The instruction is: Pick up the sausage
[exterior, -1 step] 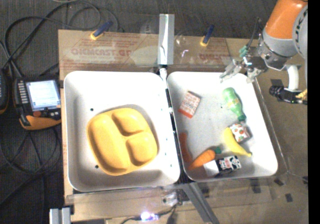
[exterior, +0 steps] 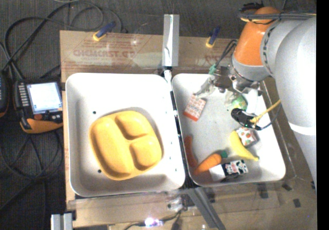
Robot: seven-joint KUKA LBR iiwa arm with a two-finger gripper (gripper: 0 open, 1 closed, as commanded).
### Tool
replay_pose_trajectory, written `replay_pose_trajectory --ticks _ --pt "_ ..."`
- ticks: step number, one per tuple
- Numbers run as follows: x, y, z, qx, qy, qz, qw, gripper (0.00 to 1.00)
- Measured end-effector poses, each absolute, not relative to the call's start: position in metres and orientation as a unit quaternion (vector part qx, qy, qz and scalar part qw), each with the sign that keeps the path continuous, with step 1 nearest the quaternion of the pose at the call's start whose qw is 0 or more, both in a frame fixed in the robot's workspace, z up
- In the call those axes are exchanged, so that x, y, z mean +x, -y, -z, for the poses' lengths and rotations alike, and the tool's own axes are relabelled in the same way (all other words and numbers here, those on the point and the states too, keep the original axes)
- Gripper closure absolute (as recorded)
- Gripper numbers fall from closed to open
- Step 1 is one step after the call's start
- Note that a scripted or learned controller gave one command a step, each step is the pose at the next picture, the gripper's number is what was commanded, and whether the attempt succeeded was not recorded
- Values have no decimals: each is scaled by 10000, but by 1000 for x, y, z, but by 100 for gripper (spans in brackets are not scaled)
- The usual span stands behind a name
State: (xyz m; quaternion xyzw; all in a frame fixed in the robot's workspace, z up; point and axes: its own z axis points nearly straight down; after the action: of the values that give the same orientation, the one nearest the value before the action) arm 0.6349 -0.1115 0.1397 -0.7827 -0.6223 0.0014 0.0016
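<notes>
- The sausage, a slim reddish-brown toy link, probably plastic, lies in the right white bin, hard against that bin's left wall and just left of the orange toy carrot; the carrot's tip looks to touch or nearly touch the sausage's lower end.
- The grey arm's two-finger gripper hangs over the far part of the same bin, well apart from the sausage; whether it is spread or closed cannot be told from this slant, and nothing shows held in it.
- Just below the gripper lies a small red-and-white packet, between it and the sausage.
- Right of the sausage, past the carrot, sit a yellow toy banana, a small patterned cube and a black-and-white block.
- Left of the sausage, across the bin wall, the yellow three-part plastic tray rests in the left white bin.
- Handling, as a judgement: the link is likely light, stiff and smooth, so it may roll or squirt from a pinch.
- Best hold looks to be across its narrow width at mid-length, above the carrot; the near wall leaves little room for the left-hand finger, so a slight nudge off the wall may be needed.
</notes>
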Motion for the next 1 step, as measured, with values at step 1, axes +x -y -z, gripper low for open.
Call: replay_pose_trajectory --ticks 1 --pt "561 113 -116 -7659 6430 -16 18 0"
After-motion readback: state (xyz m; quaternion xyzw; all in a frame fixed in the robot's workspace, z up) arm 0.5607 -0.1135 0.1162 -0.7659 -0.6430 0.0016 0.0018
